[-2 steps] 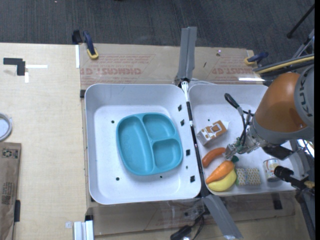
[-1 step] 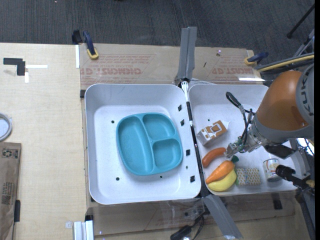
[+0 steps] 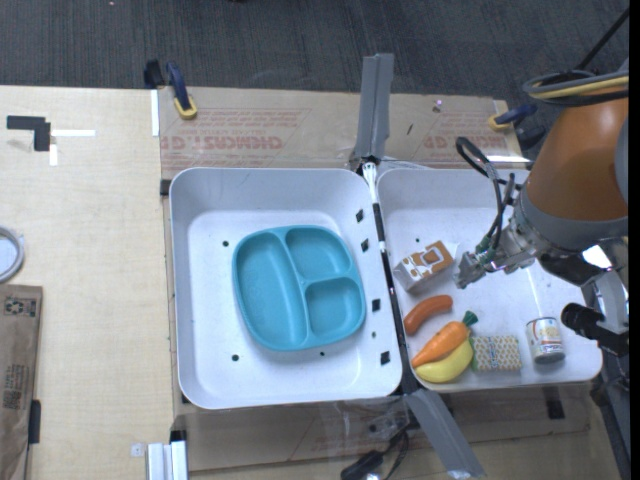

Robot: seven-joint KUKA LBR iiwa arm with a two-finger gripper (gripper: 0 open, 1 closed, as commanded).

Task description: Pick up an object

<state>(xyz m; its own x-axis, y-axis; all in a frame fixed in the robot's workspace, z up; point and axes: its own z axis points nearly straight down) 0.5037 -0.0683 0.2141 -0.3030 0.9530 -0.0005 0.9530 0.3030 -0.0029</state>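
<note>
Pale wood covers the bench (image 3: 80, 268) on the far left, with a tape roll (image 3: 5, 255) at its edge and a brown paper bag (image 3: 20, 363) below that. Cardboard (image 3: 260, 128) lies under the top of the bins, and a blue and yellow clamp (image 3: 175, 86) sits at its left corner. Next comes the left bin (image 3: 190, 218), white and shallow, holding a teal plate (image 3: 298, 288) with three compartments, lying flat near the middle.

A grey divider (image 3: 375, 108) runs up between the two bins. Past it, the right bin (image 3: 420, 183) carries the loose things. A small white and brown carton (image 3: 424, 264) lies tilted near the bin's left side. Just below it is an orange sausage (image 3: 428, 311), then a carrot (image 3: 444, 340) resting against a banana (image 3: 447, 365) at the front edge. Beside the banana lies a speckled sponge (image 3: 497, 352), and further right a small can (image 3: 545, 339) lies tipped.

Above these, the gripper (image 3: 470, 271) hangs low over the bin floor, just right of the carton and not visibly touching it. Its tips are small and dark from here, and I cannot tell whether they are spread or closed. Nothing shows between them. The arm (image 3: 580, 168), orange and grey, bulks in from the right.
</note>
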